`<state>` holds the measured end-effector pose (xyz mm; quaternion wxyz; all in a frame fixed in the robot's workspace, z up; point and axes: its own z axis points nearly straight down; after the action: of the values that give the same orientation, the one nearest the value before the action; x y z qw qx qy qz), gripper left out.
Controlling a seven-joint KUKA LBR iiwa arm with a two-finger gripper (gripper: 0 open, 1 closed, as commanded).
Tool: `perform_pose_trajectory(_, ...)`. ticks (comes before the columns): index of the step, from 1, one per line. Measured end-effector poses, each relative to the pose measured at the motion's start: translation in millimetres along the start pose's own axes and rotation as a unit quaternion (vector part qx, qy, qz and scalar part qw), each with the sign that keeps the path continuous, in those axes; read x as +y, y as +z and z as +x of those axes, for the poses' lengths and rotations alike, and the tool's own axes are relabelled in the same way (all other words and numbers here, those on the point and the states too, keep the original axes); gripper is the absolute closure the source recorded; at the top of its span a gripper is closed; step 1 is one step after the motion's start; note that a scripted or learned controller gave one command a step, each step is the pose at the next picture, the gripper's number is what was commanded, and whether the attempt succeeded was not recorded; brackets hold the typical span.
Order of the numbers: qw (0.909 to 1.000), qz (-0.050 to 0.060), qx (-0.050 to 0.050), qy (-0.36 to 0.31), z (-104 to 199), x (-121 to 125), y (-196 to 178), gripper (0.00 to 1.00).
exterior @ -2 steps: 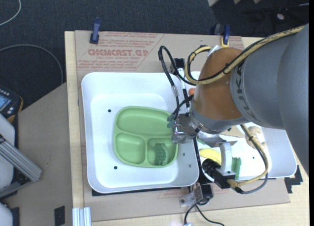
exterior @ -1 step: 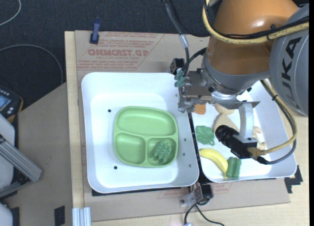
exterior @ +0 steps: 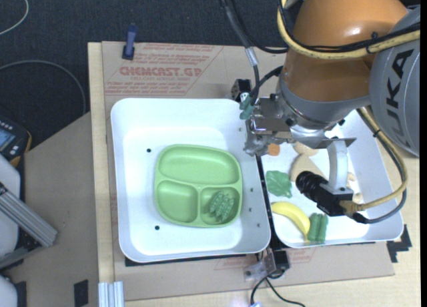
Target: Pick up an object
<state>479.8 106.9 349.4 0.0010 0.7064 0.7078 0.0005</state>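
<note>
1. The pincer [exterior: 303,151] hangs low over the right white plastic bin [exterior: 380,165], mostly hidden beneath the arm's rounded orange band [exterior: 340,9] and grey metal wrist; whether it is released, clenched or grasping something cannot be told.
2. A pale beige rounded piece [exterior: 304,163] lies right below the wrist, at about 6 o'clock from the pincer, partly covered by it.
3. A small orange object [exterior: 272,147] peeks out at 9 o'clock, close to the bin's left wall.
4. A soft-looking light green lump [exterior: 278,182] sits at about 7 o'clock, near the beige piece.
5. A smooth curved yellow banana [exterior: 291,216] lies further out toward 6 o'clock, and a dark green ribbed block [exterior: 317,227] rests just beside its right end, close to the bin's near rim.
6. A black cylindrical fitting [exterior: 322,193] of the arm, with cable, stretches over the bin between the beige piece and the banana.
7. The left white bin [exterior: 127,165], at 9 o'clock, holds a matte green 3-compartment plate [exterior: 193,165]; a knobbly green vegetable-like piece [exterior: 222,205] lies in its lower-right compartment.
8. Both bins sit side by side on a brown cardboard sheet [exterior: 163,65] with red print; the left bin has bare floor around the plate.
</note>
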Motion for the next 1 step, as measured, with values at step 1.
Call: perform_pose_trajectory(1, 1.0, 0.0, 0.0, 0.0, 0.4, 0.4, -10.0, 1.0)
